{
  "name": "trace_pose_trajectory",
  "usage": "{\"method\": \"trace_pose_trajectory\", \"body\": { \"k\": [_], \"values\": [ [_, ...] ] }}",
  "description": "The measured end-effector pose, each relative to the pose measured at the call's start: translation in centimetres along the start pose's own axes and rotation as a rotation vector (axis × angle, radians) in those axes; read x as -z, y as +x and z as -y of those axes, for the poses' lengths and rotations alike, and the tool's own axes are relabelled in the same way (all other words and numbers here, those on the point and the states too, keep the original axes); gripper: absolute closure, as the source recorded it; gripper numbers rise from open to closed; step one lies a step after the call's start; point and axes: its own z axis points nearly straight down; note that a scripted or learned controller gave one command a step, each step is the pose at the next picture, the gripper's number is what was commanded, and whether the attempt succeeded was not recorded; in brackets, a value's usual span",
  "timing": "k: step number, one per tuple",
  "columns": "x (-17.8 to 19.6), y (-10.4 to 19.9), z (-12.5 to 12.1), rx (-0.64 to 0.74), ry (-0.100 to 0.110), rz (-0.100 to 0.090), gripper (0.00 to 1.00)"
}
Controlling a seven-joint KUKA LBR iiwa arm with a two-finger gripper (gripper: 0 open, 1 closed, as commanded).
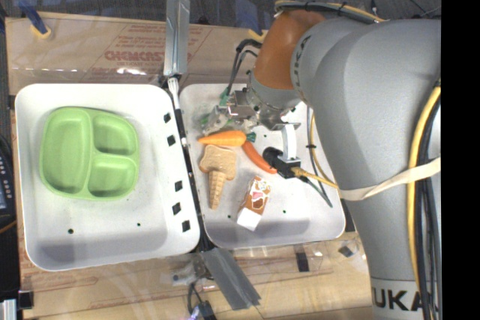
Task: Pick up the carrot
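End effector (238, 110) fingers hidden beneath the wrist, right bin's (225, 236) far corner covered by arm

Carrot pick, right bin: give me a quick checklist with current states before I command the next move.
1. Carrot is in the right bin: ok.
2. Carrot top unobstructed: ok, its orange length shows fully.
3. Gripper near the carrot: ok, it sits just above it in the camera view.
4. Carrot between the fingers: cannot tell.
5. Space around the carrot: not ok, the ice cream cone and a second orange piece lie close.
6. Green plate out of the way: ok, it lies in the left bin.
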Motion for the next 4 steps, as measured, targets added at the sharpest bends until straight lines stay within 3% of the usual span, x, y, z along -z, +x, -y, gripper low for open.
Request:
{"method": "trace_pose_trajectory", "body": {
  "k": [1, 2, 3, 4],
  "values": [
    [0.0, 0.8, 2.9, -0.158, 0.000, -0.002, 0.00],
    [-0.1, -0.2, 3.7, -0.009, 0.001, -0.002, 0.00],
    [0.0, 0.6, 7.1, 0.202, -0.002, -0.001, 0.00],
    [-0.1, -2.1, 10.6, 0.008, -0.001, -0.002, 0.00]
  ]
}}
